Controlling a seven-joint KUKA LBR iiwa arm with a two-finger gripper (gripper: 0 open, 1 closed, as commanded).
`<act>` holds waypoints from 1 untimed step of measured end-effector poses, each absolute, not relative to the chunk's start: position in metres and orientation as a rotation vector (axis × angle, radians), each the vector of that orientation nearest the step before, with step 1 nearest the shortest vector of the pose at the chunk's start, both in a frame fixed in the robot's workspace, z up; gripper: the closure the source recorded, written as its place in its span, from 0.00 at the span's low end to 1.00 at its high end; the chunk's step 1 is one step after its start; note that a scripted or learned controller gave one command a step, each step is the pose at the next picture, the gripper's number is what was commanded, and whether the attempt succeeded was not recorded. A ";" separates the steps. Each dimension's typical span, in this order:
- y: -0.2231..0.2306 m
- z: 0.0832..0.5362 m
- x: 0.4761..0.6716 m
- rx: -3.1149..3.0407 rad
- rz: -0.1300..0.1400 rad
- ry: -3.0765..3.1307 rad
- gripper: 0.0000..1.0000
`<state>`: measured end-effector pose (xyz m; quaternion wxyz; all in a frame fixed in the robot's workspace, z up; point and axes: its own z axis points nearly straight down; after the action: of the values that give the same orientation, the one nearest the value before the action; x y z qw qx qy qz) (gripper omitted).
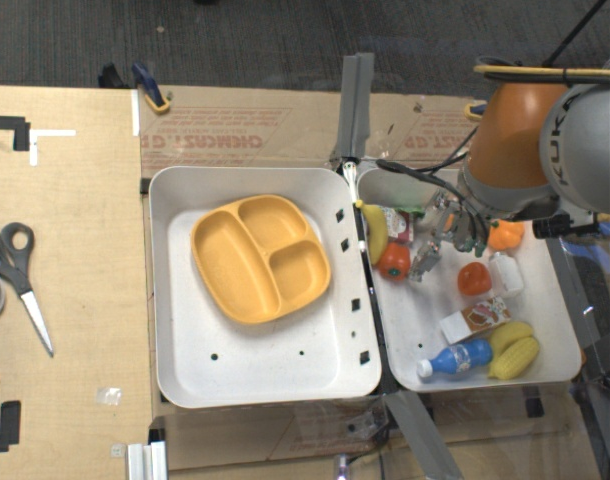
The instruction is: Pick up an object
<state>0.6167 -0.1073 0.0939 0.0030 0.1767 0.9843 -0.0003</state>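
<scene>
Toys and packets in the right bin

A yellow banana point(374, 230) lies along the left wall, a red tomato point(393, 259) just below it. A second red fruit point(474, 279) sits mid-bin, an orange one point(505, 235) near the right side. A blue bottle point(455, 359) lies on its side at the front, touching yellow corn point(514, 350).

Pale wooden bench point(65, 268) — scissors point(23, 278) lying on it — with dark grey carpet floor point(285, 18) beyond the bench's far edge.

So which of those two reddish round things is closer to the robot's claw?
The red one by the bin's left wall, beside the banana. It lies right next to the gripper; the other sits farther right.
</scene>
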 end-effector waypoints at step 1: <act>-0.105 0.093 0.615 0.818 -0.001 3.029 0.00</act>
<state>0.6151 -0.1055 0.0932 0.0020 0.2608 0.9654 -0.0002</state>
